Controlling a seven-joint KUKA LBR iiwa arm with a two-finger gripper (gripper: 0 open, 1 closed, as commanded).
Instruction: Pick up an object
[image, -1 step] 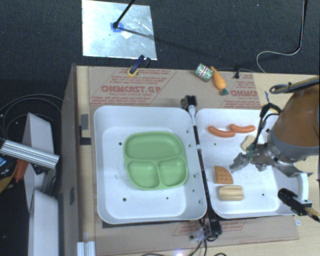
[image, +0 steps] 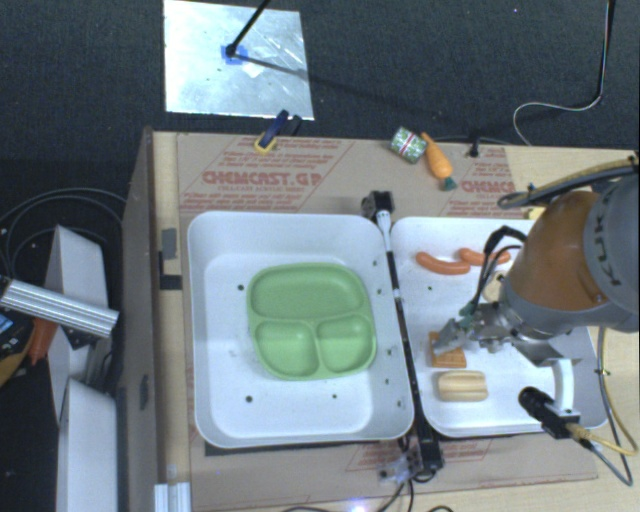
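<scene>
Gripper: gripper (image: 462, 335) sits low in the right bin (image: 500, 425), at the end of the grey arm (image: 580, 270) that reaches in from the right; an orange band shows above the wrist.
Gripper state: cannot tell; the fingers are too small and blurred against the bin floor to read.
Waffle piece: small orange-brown square, waffle piece (image: 448, 352), lies directly under and just left of the gripper tip, touching or nearly touching it; whether it sits between the fingers cannot be told.
Bread roll: pale tan bread roll (image: 461, 385) lies flat on the bin floor just below the gripper, close beside the waffle piece.
Hot dog: orange-red hot dog (image: 443, 263) lies above the gripper, near the top wall of the same bin, well apart from the tip.
Second sausage: another orange sausage (image: 472, 257) lies just right of the hot dog, partly hidden by the arm and a black cable.
Left bin: left bin (image: 215, 300) stands to the gripper's left, across the black divider, and holds a green divided plate (image: 310, 320) with three compartments.
Beyond the bins: toy carrot (image: 437, 160) and a small green can (image: 408, 143) rest on the cardboard well above the gripper, touching or almost touching each other.
Far corner: yellow-and-blue clip (image: 272, 132) lies far up and left of the gripper, at the cardboard's edge.
</scene>
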